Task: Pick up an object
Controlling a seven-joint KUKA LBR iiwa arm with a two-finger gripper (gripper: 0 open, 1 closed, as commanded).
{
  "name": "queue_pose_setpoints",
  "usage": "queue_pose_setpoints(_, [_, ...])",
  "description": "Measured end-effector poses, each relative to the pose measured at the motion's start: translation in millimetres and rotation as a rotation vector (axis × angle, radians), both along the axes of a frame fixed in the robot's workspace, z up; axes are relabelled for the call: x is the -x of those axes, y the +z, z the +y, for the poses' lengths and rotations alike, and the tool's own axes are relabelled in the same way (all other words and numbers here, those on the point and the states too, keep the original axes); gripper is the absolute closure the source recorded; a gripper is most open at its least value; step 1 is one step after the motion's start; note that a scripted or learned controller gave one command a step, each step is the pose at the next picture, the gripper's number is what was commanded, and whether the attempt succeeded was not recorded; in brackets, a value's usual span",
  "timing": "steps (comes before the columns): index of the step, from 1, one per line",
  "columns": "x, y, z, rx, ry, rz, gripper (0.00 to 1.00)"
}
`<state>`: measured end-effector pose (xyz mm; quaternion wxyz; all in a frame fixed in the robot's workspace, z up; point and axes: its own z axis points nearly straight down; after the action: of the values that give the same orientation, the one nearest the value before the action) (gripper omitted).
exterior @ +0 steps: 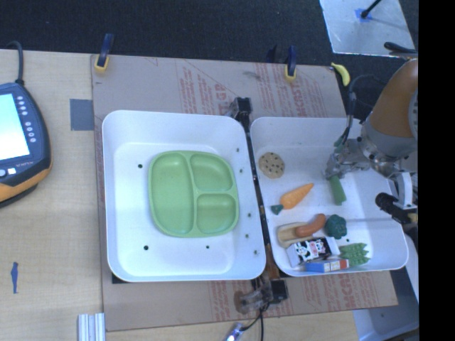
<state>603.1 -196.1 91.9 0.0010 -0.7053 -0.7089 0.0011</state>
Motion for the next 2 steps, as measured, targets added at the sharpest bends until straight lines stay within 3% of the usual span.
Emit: queue_pose_setpoints(2, [54.8,147.1,143.4,-0.001,0.0,0.0,1.0])
